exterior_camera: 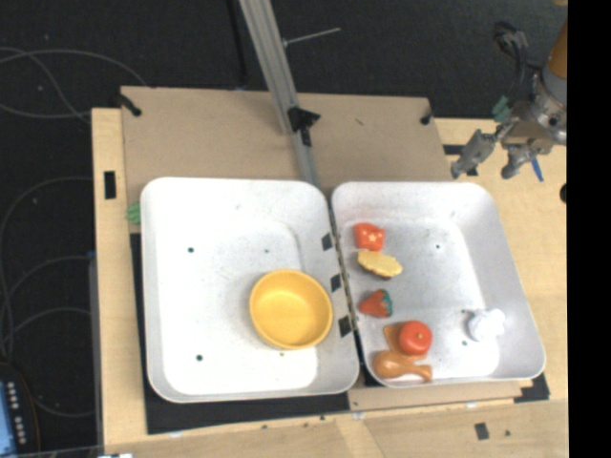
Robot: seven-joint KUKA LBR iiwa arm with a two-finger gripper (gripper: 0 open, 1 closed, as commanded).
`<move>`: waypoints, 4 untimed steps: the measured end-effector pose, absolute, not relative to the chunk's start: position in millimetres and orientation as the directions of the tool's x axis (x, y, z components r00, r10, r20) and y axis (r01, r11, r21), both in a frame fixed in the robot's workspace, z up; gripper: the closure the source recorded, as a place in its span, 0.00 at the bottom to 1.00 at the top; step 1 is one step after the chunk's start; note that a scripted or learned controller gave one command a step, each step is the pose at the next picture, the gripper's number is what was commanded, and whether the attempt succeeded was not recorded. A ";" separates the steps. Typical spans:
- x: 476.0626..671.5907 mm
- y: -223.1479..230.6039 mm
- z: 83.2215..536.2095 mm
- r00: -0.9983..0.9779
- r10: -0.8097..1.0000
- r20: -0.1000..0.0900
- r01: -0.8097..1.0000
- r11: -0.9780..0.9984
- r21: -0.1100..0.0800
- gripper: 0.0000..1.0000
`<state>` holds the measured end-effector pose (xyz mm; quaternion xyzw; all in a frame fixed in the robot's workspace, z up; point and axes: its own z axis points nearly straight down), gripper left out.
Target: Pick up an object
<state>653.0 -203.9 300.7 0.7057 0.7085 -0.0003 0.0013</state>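
Orange-brown gourd-shaped toy point(401, 365) lies at the right bin's point(449, 219) near edge, touching the red tomato point(414, 336). Farther back, the gripper point(489, 160) hovers outside the bin's far corner, fingers apart, empty. Descend vertically over an isolated piece.

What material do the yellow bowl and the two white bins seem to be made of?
The yellow bowl looks like plastic with a smooth, slightly matte finish: even colour, soft sheen inside, though glazed ceramic is possible. The white bins look like thin moulded plastic, matte, with rounded corners and dark scuff specks.
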 end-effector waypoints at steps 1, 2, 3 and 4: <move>652.7 -204.9 300.8 -0.004 1.000 -0.005 1.000 0.004 0.000 0.00; 644.6 -199.7 245.5 -0.001 1.000 -0.003 1.000 0.001 -0.004 0.00; 640.8 -207.7 184.3 0.001 1.000 -0.003 1.000 -0.001 -0.006 0.00; 640.8 -202.8 123.0 -0.002 1.000 -0.003 1.000 0.002 -0.005 0.00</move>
